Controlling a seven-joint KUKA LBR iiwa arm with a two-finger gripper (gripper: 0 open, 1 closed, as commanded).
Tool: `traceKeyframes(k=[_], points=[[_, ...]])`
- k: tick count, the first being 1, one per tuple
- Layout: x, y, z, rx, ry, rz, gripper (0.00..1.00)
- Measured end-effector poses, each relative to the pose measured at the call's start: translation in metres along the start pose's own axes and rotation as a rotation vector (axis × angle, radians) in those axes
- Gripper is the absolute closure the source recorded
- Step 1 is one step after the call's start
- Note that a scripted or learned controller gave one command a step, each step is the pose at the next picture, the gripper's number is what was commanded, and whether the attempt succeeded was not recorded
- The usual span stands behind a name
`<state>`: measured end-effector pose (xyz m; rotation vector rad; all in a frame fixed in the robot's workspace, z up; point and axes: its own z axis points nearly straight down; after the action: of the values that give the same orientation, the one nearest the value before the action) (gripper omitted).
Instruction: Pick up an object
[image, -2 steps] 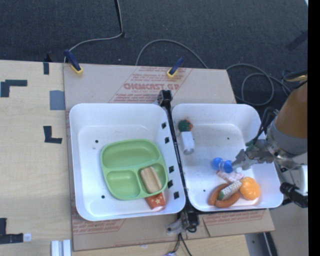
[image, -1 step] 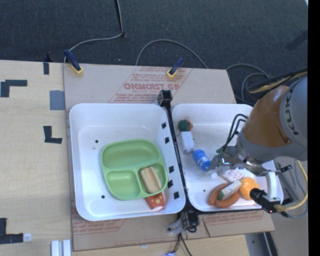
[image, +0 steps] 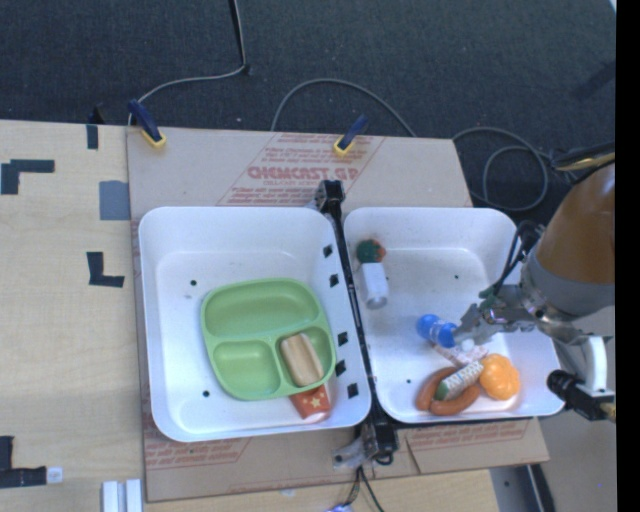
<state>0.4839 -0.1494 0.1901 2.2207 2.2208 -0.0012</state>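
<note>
Two shallow white bins sit side by side on a brown cardboard sheet (image: 300, 175) printed with red lettering. The left bin (image: 170, 300) holds three things: one green divided plate (image: 250, 330) with three compartments, one bread roll (image: 302, 359) lying in the plate's lower right compartment, and one red carton (image: 313, 402) just beside the plate's lower edge, near the bin's front wall.

The right bin (image: 430, 240) holds more. One small clear bottle (image: 374, 276) with a dark green cap lies close to the dividing wall, well apart from the rest. Near the front right corner a cluster gathers: one blue toy (image: 433, 329), one orange fruit (image: 500, 378), one sausage (image: 447, 398) curved along the front, and one pale striped piece (image: 463, 377) lying across it, though the view is too coarse to say what that piece is.

The arm (image: 580, 240) reaches in from the right, its orange band showing above the grey wrist. The gripper (image: 472, 330) hangs low in the right bin, just beside the blue toy and above the cluster. I cannot tell whether it touches anything, nor how its closing parts stand.

The cardboard lies on a light wooden bench (image: 60, 350) marked with dark tape pieces. Two yellow and blue clamps (image: 148, 124) pin the cardboard's far edge. Beyond is dark carpet (image: 420, 50) with one thin cable (image: 300, 95) trailing across it.
</note>
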Motion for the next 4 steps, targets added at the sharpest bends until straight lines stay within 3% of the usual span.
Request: traceKeyframes(k=[1,2,3,4], points=[[0.05,0.0,0.009,0.002,0.002,-0.002,1.0],[-0.005,0.0,-0.03,0.001,0.0,0.0,1.0],[0.069,0.0,0.004,0.002,0.002,-0.002,1.0],[0.024,0.031,-0.017,0.001,0.0,0.0,1.0]])
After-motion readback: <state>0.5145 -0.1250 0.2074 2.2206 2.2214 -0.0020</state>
